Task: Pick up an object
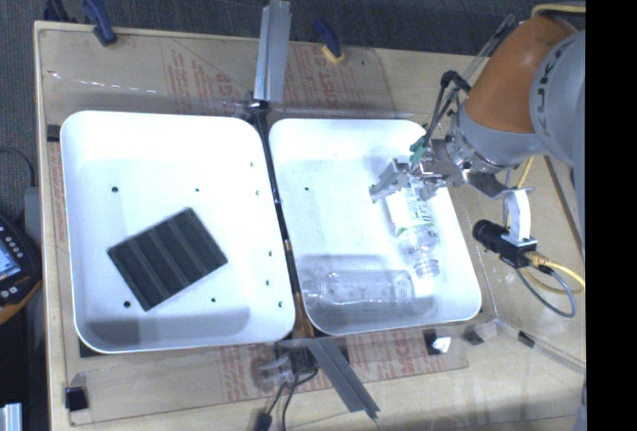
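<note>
gripper point(406, 176) hanging low over the right bin point(338, 145), at the far end of a small clear bottle with a white and green label point(412, 222). bottle lying flat on the bin floor just under and a touch toward the near side of the gripper, long axis running from far to near, cap end pointing at the near right corner. probably the target, since so close. can't tell whether holding anything or not, metal bits too cluttered to read. second clear bottle point(356, 284), bigger, lying crosswise along the near wall of the same bin, its right end just beside the small bottle's cap. so not much room on the near side, and the right wall close by too. smooth white plastic floor, round bottle, likely to roll or skid sideways if nudged off centre. better chance closing across the short width, not along the length. dark ribbed flat block point(167, 257) sitting alone in the left bin point(90, 145), well apart, not in play here.
</note>
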